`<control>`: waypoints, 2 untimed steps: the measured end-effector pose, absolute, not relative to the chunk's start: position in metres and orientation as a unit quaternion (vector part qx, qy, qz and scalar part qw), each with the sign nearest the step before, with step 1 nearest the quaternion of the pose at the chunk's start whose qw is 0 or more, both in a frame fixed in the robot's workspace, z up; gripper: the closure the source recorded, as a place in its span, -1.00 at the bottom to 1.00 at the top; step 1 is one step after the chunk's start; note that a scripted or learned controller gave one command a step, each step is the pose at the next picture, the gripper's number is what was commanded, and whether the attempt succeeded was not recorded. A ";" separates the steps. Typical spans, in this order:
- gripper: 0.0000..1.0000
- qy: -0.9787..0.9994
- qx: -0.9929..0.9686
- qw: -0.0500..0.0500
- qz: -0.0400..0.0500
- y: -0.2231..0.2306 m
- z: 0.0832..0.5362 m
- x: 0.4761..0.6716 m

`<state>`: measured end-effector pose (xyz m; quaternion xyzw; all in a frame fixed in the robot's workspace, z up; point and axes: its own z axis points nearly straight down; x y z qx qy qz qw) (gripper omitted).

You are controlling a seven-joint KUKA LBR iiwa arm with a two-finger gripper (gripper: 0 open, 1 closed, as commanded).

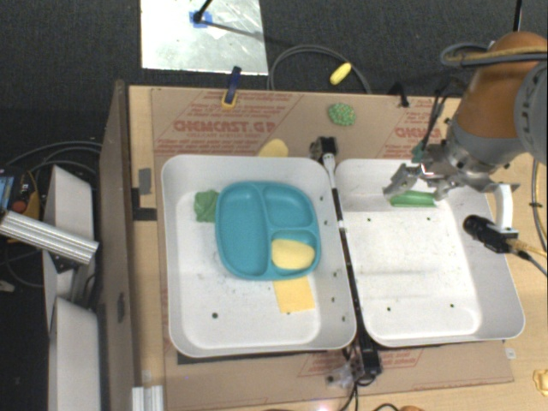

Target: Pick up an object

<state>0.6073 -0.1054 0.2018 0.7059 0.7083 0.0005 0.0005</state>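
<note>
We see the bench under bright, even light from above, so the two white bins (257, 336) look almost washed out and the shadows inside them are soft and faint. A silver sheet (204, 26) at the top gives a strong glare, while the dark floor (51, 67) around stays dim. The picture is a little soft and grainy, and the arm (501, 101) looks slightly blurred.

Bench: brown board (257, 118) printed with red lettering
Left bin (184, 315): white, on the bench's left half
Right bin (479, 311): white, touching the left bin
Far edge: green knobbly piece (342, 114), yellow piece (274, 149)
</note>
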 end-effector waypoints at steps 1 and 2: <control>-1.00 0.707 0.707 0.000 0.000 -0.137 0.100 0.630; 1.00 0.708 0.706 0.002 0.002 -0.135 0.115 0.631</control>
